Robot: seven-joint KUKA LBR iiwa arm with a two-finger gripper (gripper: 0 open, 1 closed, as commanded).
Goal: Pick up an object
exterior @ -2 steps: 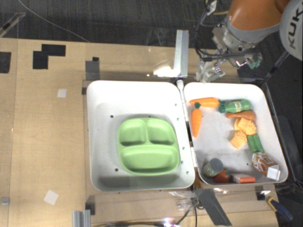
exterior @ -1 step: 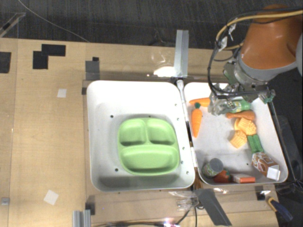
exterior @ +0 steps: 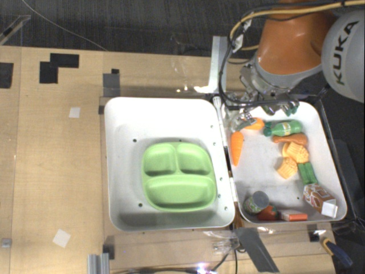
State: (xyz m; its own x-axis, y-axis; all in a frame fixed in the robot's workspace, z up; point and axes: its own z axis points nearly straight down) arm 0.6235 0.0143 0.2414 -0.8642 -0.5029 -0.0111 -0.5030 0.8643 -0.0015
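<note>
My gripper (exterior: 248, 117) hangs low over the far left corner of the right bin (exterior: 259, 170), under the orange wrist band. Just below it lies an orange carrot (exterior: 236, 146) against the bin's left wall, and a small orange piece (exterior: 255, 125) sits right beside the gripper. A green bottle (exterior: 283, 128) lies to the gripper's right. Two orange waffle pieces (exterior: 295, 151) (exterior: 287, 168) and a dark green item (exterior: 307, 173) lie further toward the front.
The left bin (exterior: 122, 130) holds a green divided plate (exterior: 179, 176). At the right bin's front lie a grey can (exterior: 256, 201), a red item (exterior: 268, 213) and a brown packet (exterior: 318, 197). A metal post (exterior: 217, 67) stands behind the bins.
</note>
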